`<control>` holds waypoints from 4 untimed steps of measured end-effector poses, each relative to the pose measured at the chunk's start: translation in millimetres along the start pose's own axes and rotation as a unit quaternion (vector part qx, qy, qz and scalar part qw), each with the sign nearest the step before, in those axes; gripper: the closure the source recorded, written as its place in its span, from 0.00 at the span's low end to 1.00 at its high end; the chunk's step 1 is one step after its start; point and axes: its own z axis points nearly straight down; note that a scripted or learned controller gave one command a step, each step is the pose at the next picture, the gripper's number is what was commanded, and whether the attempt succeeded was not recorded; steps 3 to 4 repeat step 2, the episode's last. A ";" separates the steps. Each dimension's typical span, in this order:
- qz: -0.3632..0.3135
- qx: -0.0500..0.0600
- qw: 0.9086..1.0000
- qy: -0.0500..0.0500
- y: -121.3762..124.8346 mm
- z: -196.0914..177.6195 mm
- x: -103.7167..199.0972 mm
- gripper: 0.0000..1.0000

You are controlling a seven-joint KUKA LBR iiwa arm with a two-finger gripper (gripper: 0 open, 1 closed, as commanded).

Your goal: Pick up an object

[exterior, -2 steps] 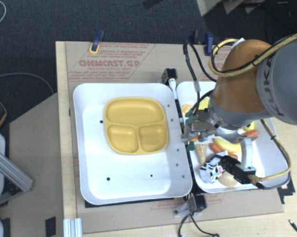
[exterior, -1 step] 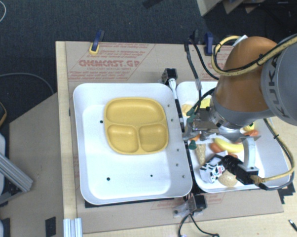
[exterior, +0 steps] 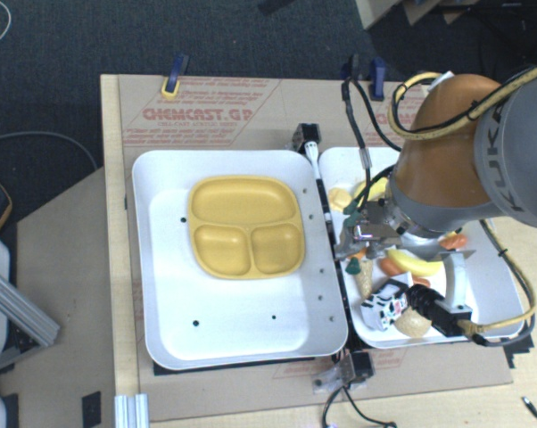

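The things to pick from lie heaped in the right bin (exterior: 509,279): a banana (exterior: 413,262), a black-and-white toy cow (exterior: 386,307) just below it, a tan roundish piece (exterior: 411,324) at the cow's lower right, something pale yellow (exterior: 341,198) up near the bin's left wall, and a bit of orange (exterior: 454,240) to the right of the banana. The gripper (exterior: 362,234) is down in this bin, above and left of the banana, close over the clutter. Whether its jaws are open or closed cannot be told, as the wrist and cables cover them. Nothing visibly rests in it, so the pick looks not yet done; grasp and lift remain. Left of the right bin, the left bin (exterior: 161,310) holds a yellow divided tray (exterior: 247,226).
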 end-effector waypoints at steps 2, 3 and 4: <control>-0.001 -0.003 1.000 0.000 -2.4 -13.8 9.1 1.00; -0.001 -0.003 1.000 0.000 -2.4 -13.8 9.1 1.00; -0.001 -0.003 1.000 0.000 -2.4 -13.8 9.1 1.00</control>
